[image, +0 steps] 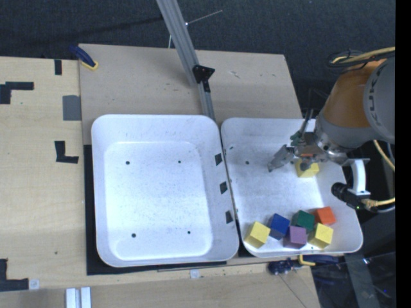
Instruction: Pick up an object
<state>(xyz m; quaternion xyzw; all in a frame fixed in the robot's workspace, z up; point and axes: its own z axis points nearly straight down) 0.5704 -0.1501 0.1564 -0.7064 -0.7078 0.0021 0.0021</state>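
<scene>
My gripper (290,163) hangs over the upper middle of the right bin (253,136), below the orange-banded wrist. A small yellow block (309,169) lies right beside it, partly tucked under its right side; whether the two touch I cannot tell. Several more blocks cluster at the bin's front right: a yellow block (258,233), a blue block (279,224), a purple block (297,235), a green block (303,221), an orange block (325,215) and another yellow block (323,235).
The left bin (103,133) sits beside the right one, sharing a raised rim. A grey metal pole (180,34) slants down to the bins' shared back corner. A black cable connector (347,194) hangs off the arm by the right rim.
</scene>
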